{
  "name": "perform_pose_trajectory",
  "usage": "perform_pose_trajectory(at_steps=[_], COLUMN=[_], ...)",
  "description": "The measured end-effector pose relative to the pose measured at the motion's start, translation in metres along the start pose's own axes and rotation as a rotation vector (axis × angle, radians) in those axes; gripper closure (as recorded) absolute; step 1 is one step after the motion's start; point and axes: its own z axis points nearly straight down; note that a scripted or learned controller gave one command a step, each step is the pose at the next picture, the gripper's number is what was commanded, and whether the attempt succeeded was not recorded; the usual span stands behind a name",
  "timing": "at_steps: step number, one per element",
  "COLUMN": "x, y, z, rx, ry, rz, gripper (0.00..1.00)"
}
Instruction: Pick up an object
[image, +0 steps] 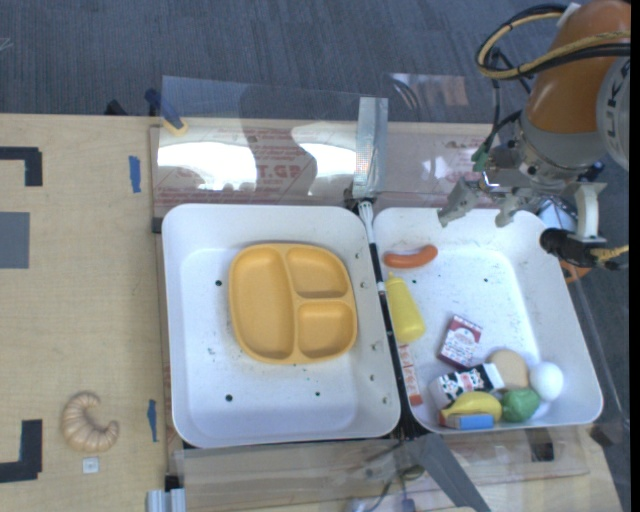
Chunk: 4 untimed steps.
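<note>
Right bin (560, 300); hot dog (411, 256) just left below seemingly open claw (478, 207)

A pale plywood bench top (70, 290) marked w/ black tape corners (25, 165) and short blue tape strips (134, 172) fills the left of the scene. Grey carpeted floor (250, 45) runs along the top, beyond the bench. A clear plastic sheet (260, 130) stands at the bench's far edge, catching bright glare from overhead light. A grey square patch (12, 240) sits at far left.
</note>
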Motion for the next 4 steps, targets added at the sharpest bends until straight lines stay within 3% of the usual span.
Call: perform_pose_trajectory(at_steps=[1,2,3,4], x=[-0.048,0.007,0.009,0.008], y=[0.019,0.022,0.002,0.003], z=[0.147,0.105,0.146,0.133], rx=[0.003,-0.004,-0.004,-0.01], ry=[0.001,0.0,0.0,-0.002], rz=[0.326,0.013,-0.31,-0.309], gripper=[0.0,0.0,0.0,1.0])
